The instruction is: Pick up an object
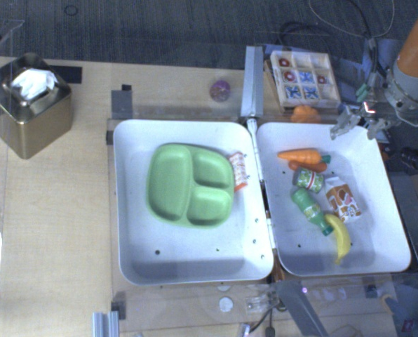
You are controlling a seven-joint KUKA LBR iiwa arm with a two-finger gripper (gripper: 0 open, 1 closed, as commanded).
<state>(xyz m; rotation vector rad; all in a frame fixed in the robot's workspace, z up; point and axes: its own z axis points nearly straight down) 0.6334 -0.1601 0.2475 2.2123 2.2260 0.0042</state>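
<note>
Hovering above the far right corner of the shallow white right-hand bin (377,209), two-finger gripper (356,121) spread open, holding nothing. Nothing picked up yet; whole grasp left to do. Nearest candidate, just below-left: orange plastic carrot (304,157). Farther: small green can (309,180), green bottle (311,209), yellow banana (341,239). Farthest left: green sectioned plate (190,184).
</note>
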